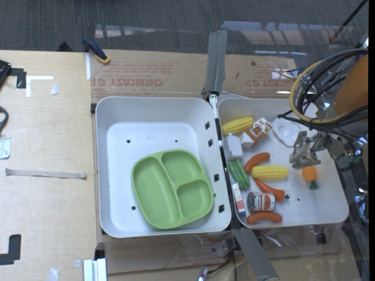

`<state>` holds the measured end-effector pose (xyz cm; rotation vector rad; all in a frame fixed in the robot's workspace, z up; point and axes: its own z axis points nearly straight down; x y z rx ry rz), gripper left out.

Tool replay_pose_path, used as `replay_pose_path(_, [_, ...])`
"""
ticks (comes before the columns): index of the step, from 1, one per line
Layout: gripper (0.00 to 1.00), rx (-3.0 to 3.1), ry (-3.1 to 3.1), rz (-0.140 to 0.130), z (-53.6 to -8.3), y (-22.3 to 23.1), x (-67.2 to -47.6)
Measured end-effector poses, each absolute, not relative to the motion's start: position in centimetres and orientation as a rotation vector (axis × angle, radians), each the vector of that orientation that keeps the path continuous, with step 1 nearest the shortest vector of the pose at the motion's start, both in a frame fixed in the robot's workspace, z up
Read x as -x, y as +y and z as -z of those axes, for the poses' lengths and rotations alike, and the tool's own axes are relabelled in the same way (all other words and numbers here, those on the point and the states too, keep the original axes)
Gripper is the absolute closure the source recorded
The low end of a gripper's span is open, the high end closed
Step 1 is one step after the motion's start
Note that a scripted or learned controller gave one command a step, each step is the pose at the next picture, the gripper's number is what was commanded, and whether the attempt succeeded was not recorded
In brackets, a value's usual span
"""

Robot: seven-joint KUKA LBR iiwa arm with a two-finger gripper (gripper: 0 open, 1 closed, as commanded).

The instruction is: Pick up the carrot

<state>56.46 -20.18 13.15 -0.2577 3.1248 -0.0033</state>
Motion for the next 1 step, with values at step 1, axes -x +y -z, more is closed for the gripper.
replay_pose_path(1, [1.00,0.896,3.009,0.000,-9.20,-22.15,-52.43])
